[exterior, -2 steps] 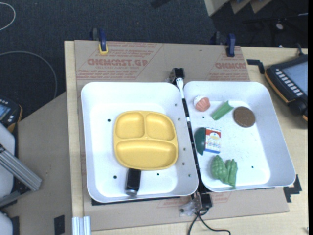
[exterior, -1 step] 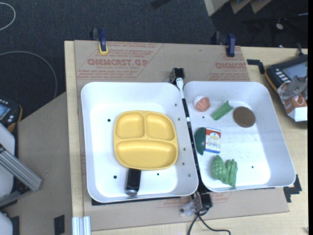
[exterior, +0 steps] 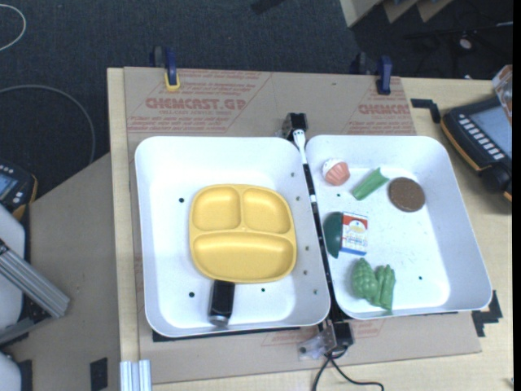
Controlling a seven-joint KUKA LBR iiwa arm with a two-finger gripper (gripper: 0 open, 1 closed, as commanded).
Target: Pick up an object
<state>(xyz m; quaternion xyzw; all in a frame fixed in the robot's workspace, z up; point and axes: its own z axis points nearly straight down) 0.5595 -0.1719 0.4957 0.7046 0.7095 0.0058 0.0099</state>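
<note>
Plenty to pick from, so we'd go for the green toy vegetable (exterior: 370, 183) in the right bin (exterior: 456, 243). It lies at a slant near the back, just beside the brown disc (exterior: 405, 194) and near a small pink-and-white toy (exterior: 335, 171), with bare floor along both long sides. Our guess is that coming straight down and closing across its narrow width would work best.

We'd skip the little carton (exterior: 354, 235). It's touching a dark green piece (exterior: 332, 230) right by the bin wall, so there's a good chance of a bad grab. The leafy green toy (exterior: 373, 283) at the front looks lumpy. Over in the left bin (exterior: 155, 218), the yellow divided plate (exterior: 242, 233) is too wide, and a black cylinder (exterior: 221, 301) sits tight against its front edge.

As for the arm's pose and the gripper's state, we can't tell from this shot.
</note>
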